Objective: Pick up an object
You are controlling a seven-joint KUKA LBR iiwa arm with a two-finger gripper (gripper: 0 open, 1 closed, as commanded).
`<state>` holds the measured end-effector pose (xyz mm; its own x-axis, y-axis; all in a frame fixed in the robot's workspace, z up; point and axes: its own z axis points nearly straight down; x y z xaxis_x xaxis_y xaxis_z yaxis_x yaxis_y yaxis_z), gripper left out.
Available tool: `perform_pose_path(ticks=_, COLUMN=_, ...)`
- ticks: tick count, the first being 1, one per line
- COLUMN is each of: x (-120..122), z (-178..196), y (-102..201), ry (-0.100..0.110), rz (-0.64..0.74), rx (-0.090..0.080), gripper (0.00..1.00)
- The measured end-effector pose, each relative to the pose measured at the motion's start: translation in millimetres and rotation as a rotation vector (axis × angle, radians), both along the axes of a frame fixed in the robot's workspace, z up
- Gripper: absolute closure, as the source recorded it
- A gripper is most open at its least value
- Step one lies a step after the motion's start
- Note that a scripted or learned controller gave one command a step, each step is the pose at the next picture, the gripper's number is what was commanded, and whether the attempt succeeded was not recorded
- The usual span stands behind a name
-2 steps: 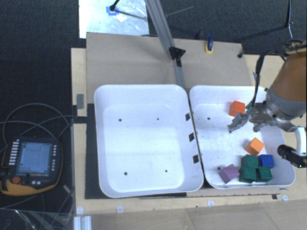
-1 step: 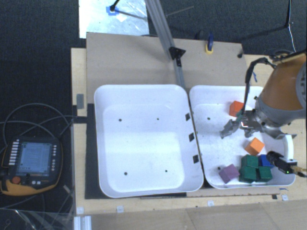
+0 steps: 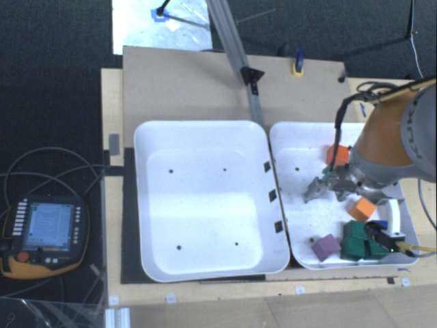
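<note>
My gripper (image 3: 326,193) hangs low over the middle of the right bin (image 3: 295,157), its fingers apart and open with only white bin floor between them. An orange block (image 3: 336,155) lies just behind it, partly under the wrist. A second orange block (image 3: 362,208) sits to its right, close to one fingertip. Toward the bin's front lie a purple block (image 3: 326,247) and a green object (image 3: 360,241). A white and blue piece (image 3: 394,216) rests against the right wall.
The left bin (image 3: 147,183) stands beside the right one, with black clips along their shared wall. A grey pole (image 3: 232,39) slants over the back of the bench. A teach pendant (image 3: 46,234) lies on the floor at left.
</note>
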<state>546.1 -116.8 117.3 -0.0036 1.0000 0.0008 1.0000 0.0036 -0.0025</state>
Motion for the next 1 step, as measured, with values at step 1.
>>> perform_pose_path(ticks=1, x=1.4, z=13.6, y=-0.6, ry=-0.006, rz=0.001, rx=-0.001, gripper=1.00)
